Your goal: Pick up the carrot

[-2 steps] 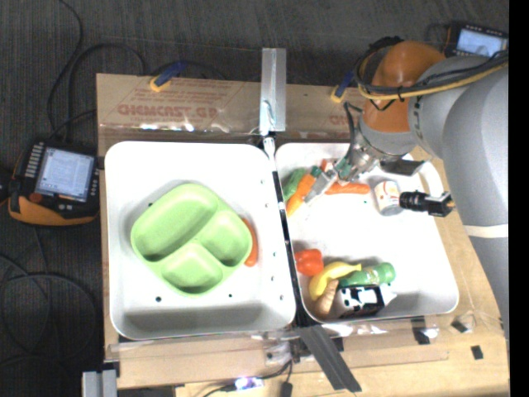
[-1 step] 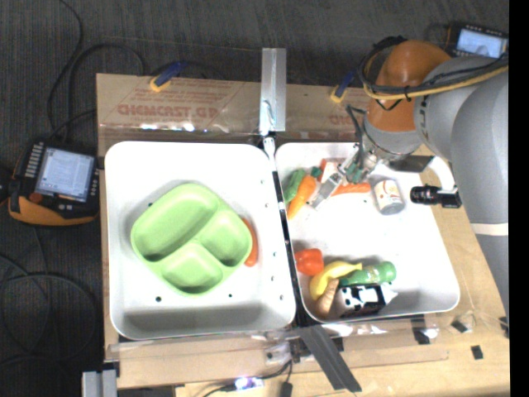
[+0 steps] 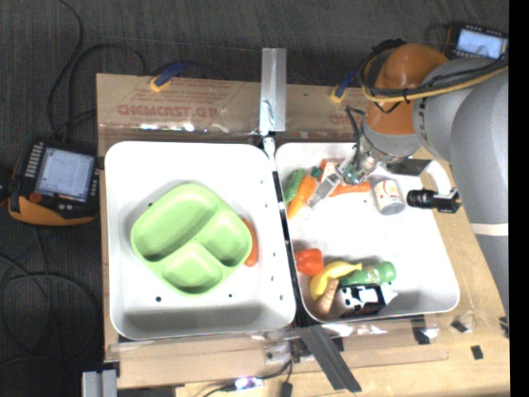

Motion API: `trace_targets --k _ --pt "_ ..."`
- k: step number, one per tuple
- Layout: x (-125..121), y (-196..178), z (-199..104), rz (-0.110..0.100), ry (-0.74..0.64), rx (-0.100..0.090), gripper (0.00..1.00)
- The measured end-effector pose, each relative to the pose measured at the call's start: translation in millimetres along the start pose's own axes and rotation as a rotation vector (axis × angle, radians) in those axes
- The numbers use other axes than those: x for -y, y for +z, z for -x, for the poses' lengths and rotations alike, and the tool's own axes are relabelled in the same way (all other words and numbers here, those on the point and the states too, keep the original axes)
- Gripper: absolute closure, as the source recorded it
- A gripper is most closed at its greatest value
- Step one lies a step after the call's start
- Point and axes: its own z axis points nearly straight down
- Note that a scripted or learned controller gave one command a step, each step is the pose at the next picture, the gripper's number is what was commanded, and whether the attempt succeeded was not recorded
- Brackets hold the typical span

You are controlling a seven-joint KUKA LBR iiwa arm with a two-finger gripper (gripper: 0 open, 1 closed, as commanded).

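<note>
The gripper (image 3: 357, 170) hovers just right of the carrot (image 3: 304, 190), whose long axis seems to slant toward it; finger state cannot be told.

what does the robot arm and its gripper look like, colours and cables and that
The arm is thick, rounded and light grey, with a glossy orange band near the wrist. Dark and yellowish cables loop around that orange part. The gripper at the tip is small and metallic grey, with what looks like a touch of green on it; finer markings are too small to make out.
</note>
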Motion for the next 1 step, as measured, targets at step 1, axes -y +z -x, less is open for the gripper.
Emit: trace_targets --k 1 --pt "-2.8 -9.8 2.7 0.016 -0.003 0.021 1.00"
